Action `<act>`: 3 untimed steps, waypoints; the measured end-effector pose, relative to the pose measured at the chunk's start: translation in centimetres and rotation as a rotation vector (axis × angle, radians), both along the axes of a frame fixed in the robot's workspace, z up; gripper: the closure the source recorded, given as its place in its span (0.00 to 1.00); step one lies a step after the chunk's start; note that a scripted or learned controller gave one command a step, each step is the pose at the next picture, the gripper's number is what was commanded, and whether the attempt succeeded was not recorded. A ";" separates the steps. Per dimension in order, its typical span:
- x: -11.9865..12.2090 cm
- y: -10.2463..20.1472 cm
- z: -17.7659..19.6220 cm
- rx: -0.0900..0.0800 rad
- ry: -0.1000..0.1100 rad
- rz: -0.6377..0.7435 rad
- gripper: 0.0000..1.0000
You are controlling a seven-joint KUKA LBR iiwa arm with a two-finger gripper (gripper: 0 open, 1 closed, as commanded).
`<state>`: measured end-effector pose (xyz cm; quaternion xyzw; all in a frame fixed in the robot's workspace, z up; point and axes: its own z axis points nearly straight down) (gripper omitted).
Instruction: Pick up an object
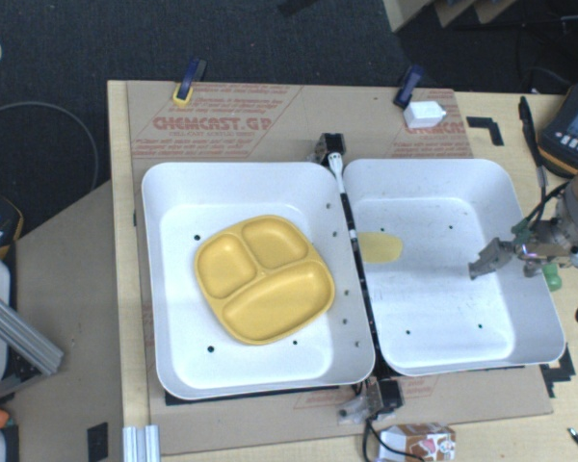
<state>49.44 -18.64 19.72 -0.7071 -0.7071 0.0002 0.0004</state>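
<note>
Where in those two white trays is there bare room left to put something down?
Most free room is the right tray: its floor is bare between the small yellow piece by its left wall and the pincer at its right side. The left tray is crowded; the yellow divided plate fills the middle, leaving bare strips along the walls.

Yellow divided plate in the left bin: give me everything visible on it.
The yellow divided plate looks like moulded plastic with a matte finish, rounded in outline and split by raised ridges into three compartments: two smaller ones on the far side, one large one nearer the camera. It lies flat and right side up on the floor of the left bin, roughly centred and turned slightly askew. Nothing lies in it. The gripper is over the right bin, well apart.
</note>
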 end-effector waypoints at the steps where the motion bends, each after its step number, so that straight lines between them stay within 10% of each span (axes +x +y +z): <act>1: -0.9 7.8 9.1 -0.001 -0.005 0.005 0.00; 2: -1.4 13.7 32.1 -0.001 -0.022 0.006 0.00; 3: -1.4 13.5 32.2 -0.002 -0.007 0.002 1.00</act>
